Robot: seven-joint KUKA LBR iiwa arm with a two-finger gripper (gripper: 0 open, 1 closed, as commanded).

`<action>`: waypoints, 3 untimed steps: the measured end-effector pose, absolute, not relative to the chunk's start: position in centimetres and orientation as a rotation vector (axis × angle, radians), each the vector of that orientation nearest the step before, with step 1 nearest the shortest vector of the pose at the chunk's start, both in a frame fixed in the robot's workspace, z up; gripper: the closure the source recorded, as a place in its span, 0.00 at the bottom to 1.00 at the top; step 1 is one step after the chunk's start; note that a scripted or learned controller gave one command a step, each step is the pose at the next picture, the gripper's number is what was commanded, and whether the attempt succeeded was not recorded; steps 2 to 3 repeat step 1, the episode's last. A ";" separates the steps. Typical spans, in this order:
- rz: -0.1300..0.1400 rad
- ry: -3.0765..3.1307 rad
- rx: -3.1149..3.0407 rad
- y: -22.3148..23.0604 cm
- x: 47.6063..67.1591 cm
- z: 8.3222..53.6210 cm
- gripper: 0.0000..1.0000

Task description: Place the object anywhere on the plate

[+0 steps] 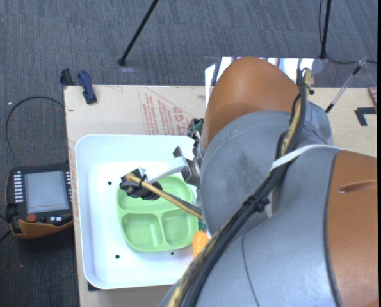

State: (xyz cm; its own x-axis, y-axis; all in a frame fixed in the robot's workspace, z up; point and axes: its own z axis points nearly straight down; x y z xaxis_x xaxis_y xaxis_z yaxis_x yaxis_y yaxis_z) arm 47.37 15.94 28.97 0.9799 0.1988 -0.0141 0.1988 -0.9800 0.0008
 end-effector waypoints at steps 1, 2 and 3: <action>-0.013 0.318 3.126 16.0 47.5 29.2 0.00; -0.013 0.318 3.126 16.0 47.5 29.2 0.00; -0.013 0.318 3.126 16.0 47.5 29.2 0.00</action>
